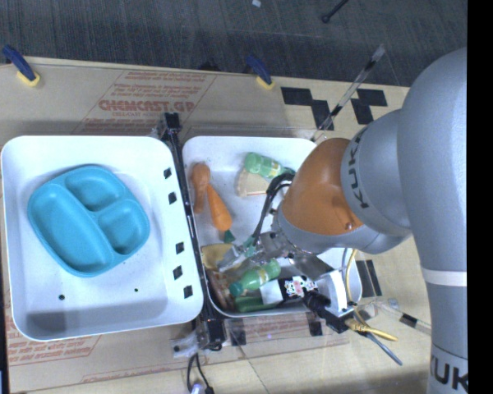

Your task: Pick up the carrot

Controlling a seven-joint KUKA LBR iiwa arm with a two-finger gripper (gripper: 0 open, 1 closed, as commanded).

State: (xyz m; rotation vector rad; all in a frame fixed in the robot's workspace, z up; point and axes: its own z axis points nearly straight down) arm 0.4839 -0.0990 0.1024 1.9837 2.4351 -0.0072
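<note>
A: Where is the carrot [211, 198]?

B: It lies in the right bin [312, 147], close along that bin's left wall and nearer the far left corner than the near one. Its pale end points to the far edge and its orange end to the middle of the bin. Nothing holds it; it rests on the bin floor.

A: And the gripper [259, 249]?

B: It hangs low over the clutter toward the near edge of the same bin, just beyond the carrot's orange end. The wrist and cables cover its tips, so whether it is spread or closed cannot be told.

A: What sits around it?

B: A green bottle [259, 279] and some wrapped pieces lie at the near left corner beneath it. A green packet [261, 165] and a pale wedge [251, 185] sit near the far edge, right of the carrot. The left bin [82, 150] carries a blue tray [88, 217].

A: So how far along is the task?

B: By the look of it, the pick is not yet done. The arm [419, 179] has reached into the correct bin, but the carrot is ungrasped; closing on it and lifting it remain.
</note>
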